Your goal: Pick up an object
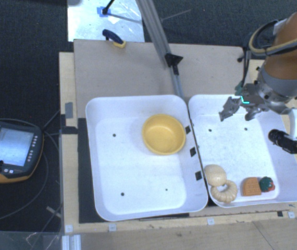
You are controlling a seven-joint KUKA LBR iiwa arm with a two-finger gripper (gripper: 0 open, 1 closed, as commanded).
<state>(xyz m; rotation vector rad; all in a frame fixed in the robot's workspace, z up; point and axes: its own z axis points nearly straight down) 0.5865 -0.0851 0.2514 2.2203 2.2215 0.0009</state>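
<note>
Currently the two-finger hand [238, 112] hangs over the far part of the right shallow white plastic bin [289, 194], its two dark fingers spread apart with nothing between them. No object is gripped.

Candidate objects lie well apart from the hand, at the near edge of the same bin: a cream-coloured rounded bun-like piece [214, 174], a pale ridged ring-shaped piece [224, 191] touching it, and an orange block with a dark green end [257, 186] just beside them. A round yellow plastic bowl [163, 134] sits in the left shallow white plastic bin [99, 202], near the divider between the bins.

Risk assessment, as a judgement:
- The bun and ring touch each other. A descent between them may push both aside instead of enclosing one
- All three small pieces lie close to the bin wall. A finger may strike the rim and stop the closure
- The bowl has a wide, smooth rim. A grip across it is likely to slip
</note>
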